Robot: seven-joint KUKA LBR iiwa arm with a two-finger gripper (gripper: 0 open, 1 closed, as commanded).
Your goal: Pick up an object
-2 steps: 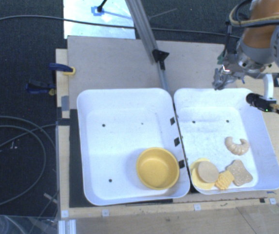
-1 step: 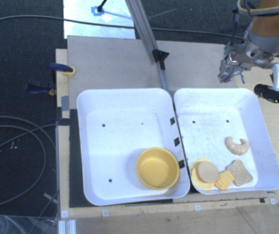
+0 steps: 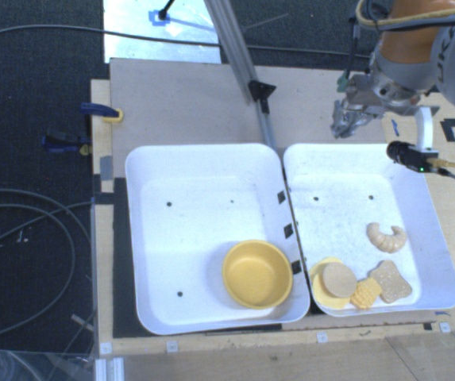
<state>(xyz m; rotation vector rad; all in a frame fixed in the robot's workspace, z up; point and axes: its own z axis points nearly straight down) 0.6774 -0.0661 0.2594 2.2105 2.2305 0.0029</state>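
Worktop (image 3: pixel 187 101): bare tan board carrying two shallow white bins side by side. A slanted metal pole crosses its far side.

Left bin (image 3: pixel 171 213): holds one yellow bowl (image 3: pixel 257 273), upright, near the front right corner. Risk, as judged: its wide, smooth rim may slip out of a narrow grasp unless one finger goes inside the wall.

Right bin (image 3: pixel 346 213): far half bare; all items crowd the front edge. Risk: a reach into that corner could strike the bin wall or the divider between the bins.

Arm: grey with an orange band, entering from the right, held over the worktop beyond the far edge of the right bin.

Gripper (image 3: pixel 346 121): hangs above the far rim of the right bin, nothing visibly between the fingers. Whether they stand apart or together, cannot tell; the tip is too small and blurred.

Croissant (image 3: pixel 386 236): alone at right centre, the nearest piece to the fingers yet well apart from them, toward the front. Probably the cleanest pick.

Round disc on yellow plate (image 3: pixel 338 280), toast slice (image 3: pixel 391 282), waffle cracker (image 3: pixel 364 294): touching in a cluster at the front. Risk: closing here may catch two flat pieces or push them aside.
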